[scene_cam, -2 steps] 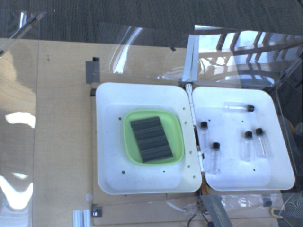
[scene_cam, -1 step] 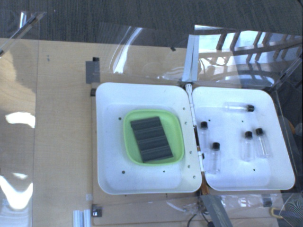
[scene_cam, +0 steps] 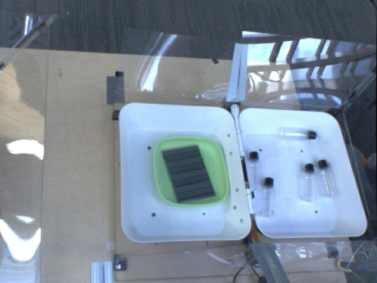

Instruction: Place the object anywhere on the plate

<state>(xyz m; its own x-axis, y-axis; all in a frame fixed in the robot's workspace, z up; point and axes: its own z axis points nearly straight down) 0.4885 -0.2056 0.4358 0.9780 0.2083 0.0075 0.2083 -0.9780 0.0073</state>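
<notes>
Clear vials (scene_cam: 268, 192) barely visible against right bin (scene_cam: 347, 217); plate (scene_cam: 221, 164) holds grey block (scene_cam: 188, 174).

A square lime-green plastic plate (scene_cam: 191, 170) with rounded corners sat flat at the centre of the left white bin. A dark grey ribbed rectangular block (scene_cam: 188, 174) lay flat on the plate, its long axis running from 11 to 5 o'clock.

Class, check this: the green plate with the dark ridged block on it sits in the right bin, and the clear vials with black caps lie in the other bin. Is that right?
Not quite. The camera view shows the green plate, with the dark ridged block on it, in the left bin, not the right. The clear vials with black caps lie in the other bin, the right bin.
</notes>
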